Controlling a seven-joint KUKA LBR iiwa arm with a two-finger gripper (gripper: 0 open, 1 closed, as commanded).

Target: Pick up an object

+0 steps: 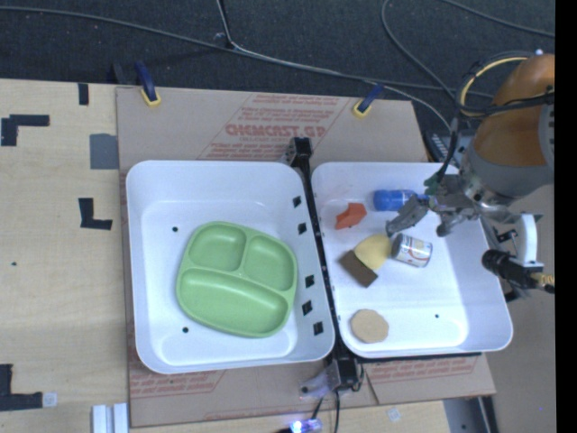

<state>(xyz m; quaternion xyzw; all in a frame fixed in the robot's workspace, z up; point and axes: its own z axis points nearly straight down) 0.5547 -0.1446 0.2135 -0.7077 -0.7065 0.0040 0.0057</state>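
Camera view, from above and at a slant, has a small silver metal can with a red band [414, 250] lying on its side in the right-hand shallow white bin [478, 332], close to that bin's middle. Just above it hangs the grey two-finger gripper [423, 219], its dark fingers [405, 217] spread apart with nothing between them, one fingertip near the can's upper left end; whether it touches the can is not clear. Just left of the can lies a yellow foam wedge with a brown base [365, 258], and past that a small orange-red block [351, 215]. A blue cylindrical object [390, 199] rests beside the gripper's upper left, and a round tan disc [369, 326] sits lower down, well apart from the rest. Behind the gripper the grey arm with its orange band [526, 81] comes in from the right. In the left-hand white bin [149, 188] lies a pale green plastic plate with three compartments [237, 278].
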